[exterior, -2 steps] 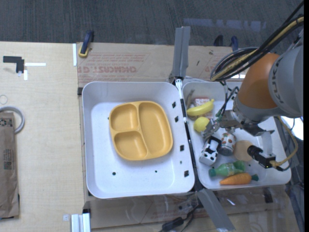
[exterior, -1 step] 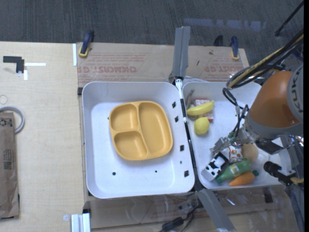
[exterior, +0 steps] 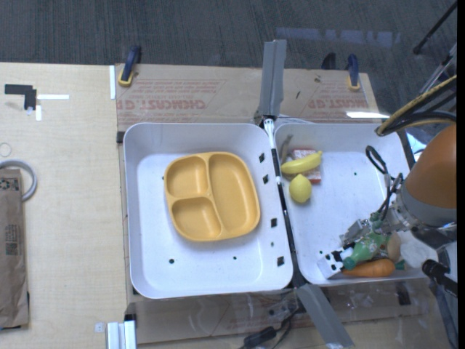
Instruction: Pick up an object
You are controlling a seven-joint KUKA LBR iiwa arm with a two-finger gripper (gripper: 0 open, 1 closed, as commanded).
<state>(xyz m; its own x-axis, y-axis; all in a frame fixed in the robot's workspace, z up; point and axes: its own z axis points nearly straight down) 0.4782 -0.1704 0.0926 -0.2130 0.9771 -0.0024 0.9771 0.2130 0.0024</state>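
Note:
The right bin holds a yellow banana with a red-and-white packet just behind it, both near the bin's far left corner. A lemon lies just in front of the banana. In the near right corner an orange carrot lies against the front wall, beside a green item and a small black-and-white piece. My gripper is low over this near-right pile, right above the green item. The arm's orange band hides the bin's right side.
The left bin contains a yellow divided plate. A metal divider post stands behind the seam between the bins. Cardboard lies behind them. A brown paper bag rests on the wooden bench at far left.

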